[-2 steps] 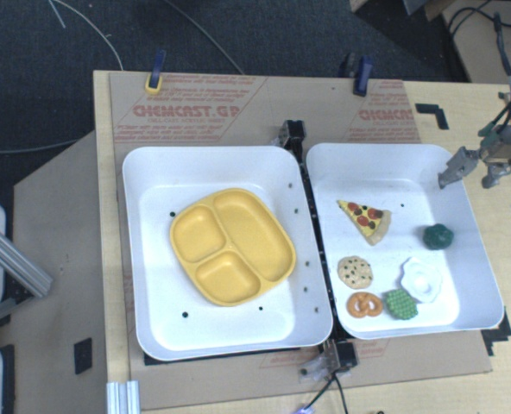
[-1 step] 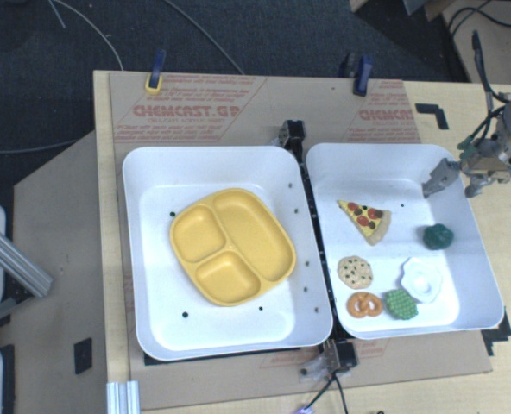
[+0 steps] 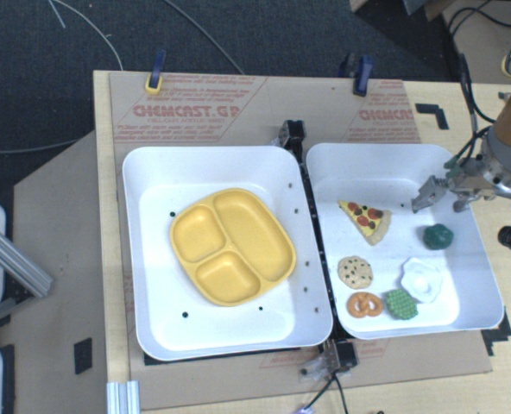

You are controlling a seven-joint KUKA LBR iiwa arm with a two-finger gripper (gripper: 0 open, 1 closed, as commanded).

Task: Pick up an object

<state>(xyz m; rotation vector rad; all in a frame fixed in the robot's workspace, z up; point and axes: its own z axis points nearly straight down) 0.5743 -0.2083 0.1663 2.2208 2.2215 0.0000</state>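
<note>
The right bin (image 3: 385,164) holds several toy foods: a pizza slice (image 3: 365,220), a cookie (image 3: 355,272), a pretzel (image 3: 364,304), a light green knobbly piece (image 3: 401,304), a white piece (image 3: 424,280) and a dark green round piece (image 3: 438,236). My gripper (image 3: 442,197) hangs over the bin's upper right part, open, with nothing between its fingers. It sits just above the dark green piece and to the right of the pizza slice, touching neither.
A yellow three-compartment plate (image 3: 231,245) lies in the left bin (image 3: 152,231). A black clamp (image 3: 293,133) joins the bins at the top. Blue clips (image 3: 362,74) hold the cardboard base. The arm (image 3: 507,145) enters from the right edge.
</note>
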